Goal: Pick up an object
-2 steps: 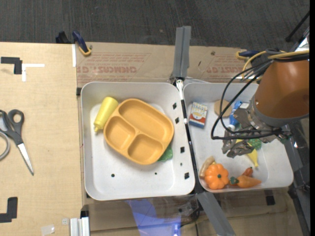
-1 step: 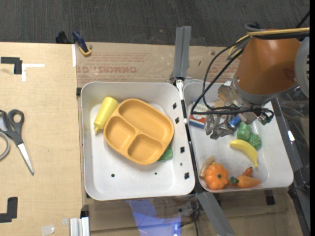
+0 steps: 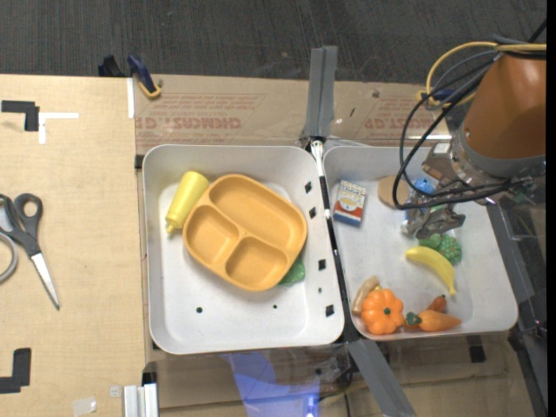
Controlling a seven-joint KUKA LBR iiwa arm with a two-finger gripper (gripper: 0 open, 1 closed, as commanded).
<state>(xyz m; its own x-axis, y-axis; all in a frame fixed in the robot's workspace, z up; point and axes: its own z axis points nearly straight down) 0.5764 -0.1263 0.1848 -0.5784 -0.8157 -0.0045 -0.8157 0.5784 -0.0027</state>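
White plastic forms the right bin (image 3: 495, 311), over which the gripper (image 3: 432, 221) is hung; whether it is parted cannot be told. A banana (image 3: 434, 265) is seen just below it, beside a pumpkin (image 3: 382, 311).

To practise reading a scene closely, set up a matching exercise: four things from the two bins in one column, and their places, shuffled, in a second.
Things:
1. orange divided tray
2. small carton
3. pumpkin
4. banana

Places:
A. right bin, near front edge
B. left bin, beside the yellow bottle
C. right bin, just below the gripper
D. right bin, back left part

Pairs: 1-B, 2-D, 3-A, 4-C
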